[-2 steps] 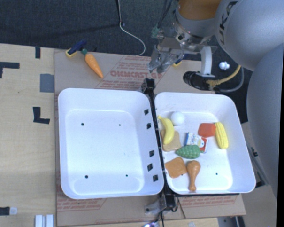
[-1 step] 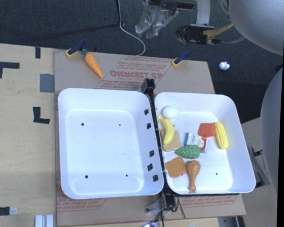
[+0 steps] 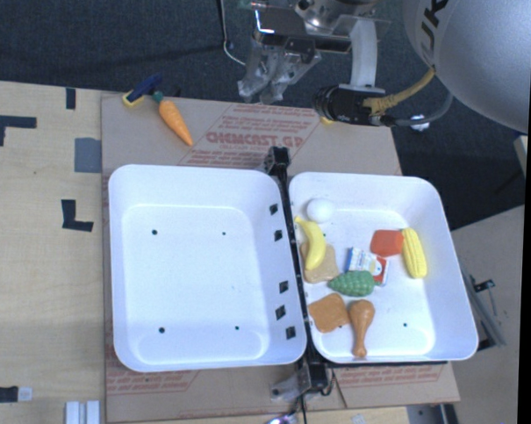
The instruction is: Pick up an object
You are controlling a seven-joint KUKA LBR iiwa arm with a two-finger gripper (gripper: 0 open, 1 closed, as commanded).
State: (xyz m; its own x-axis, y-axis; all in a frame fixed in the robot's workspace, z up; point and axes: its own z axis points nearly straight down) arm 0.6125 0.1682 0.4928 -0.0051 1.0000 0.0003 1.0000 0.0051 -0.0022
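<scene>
End effector [image 3: 269, 86] sat at 12 o'clock of the frame, above the far edge of the cardboard sheet [image 3: 251, 136], outside both bins. Nothing between its fingers. Couldn't tell finger spacing: tips blurred together against the dark floor.

Left bin [image 3: 193, 265] and right bin [image 3: 424, 205] sat side by side on the counter [image 3: 36, 241], joined by a black clip strip down the middle.

All candidate objects were in the right bin, clustered at its centre and left side:
- white egg [image 3: 319, 209] at 11 o'clock of the bin, near the divider
- banana [image 3: 313, 241] just below the egg, touching the tan bread slice [image 3: 321, 264]
- red block [image 3: 387, 243] at about 1 o'clock of the cluster, with the corn cob [image 3: 413, 252] just beside it on the 3 o'clock side
- small blue-and-white carton [image 3: 360, 259] at centre, green bumpy vegetable [image 3: 352, 283] lying just below it
- orange-brown croissant-like piece [image 3: 328, 313] at 7 o'clock, drumstick [image 3: 361, 323] just beside it, pointing toward 6 o'clock

Outside the bins: carrot [image 3: 175, 121] on the cardboard at 10 o'clock of the left bin, with a blue-and-yellow toy [image 3: 142, 92] near its top end. Arm body [image 3: 483, 49] filled the 1 o'clock corner of the frame.
</scene>
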